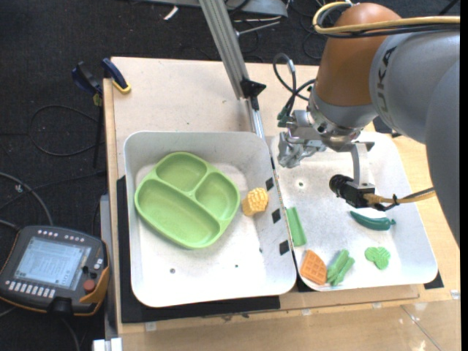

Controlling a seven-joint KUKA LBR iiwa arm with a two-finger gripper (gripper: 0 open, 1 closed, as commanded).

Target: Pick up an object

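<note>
From my screen, a green divided plate [187, 199] sits in the left bin [146, 269], yellow corn [254, 201] just beside it. The gripper [291, 151] hangs over the right bin [417, 262]; I cannot tell its opening. A waffle [314, 267] and green pepper [372, 221] lie nearer.

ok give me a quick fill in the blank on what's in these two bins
1. The green divided plate lies in the ____ bin.
2. The yellow corn piece sits just ____ of that plate.
3. The orange waffle piece lies in the ____ bin.
4. The plate has ____ compartments.

Missing words: left; right; right; three
</note>
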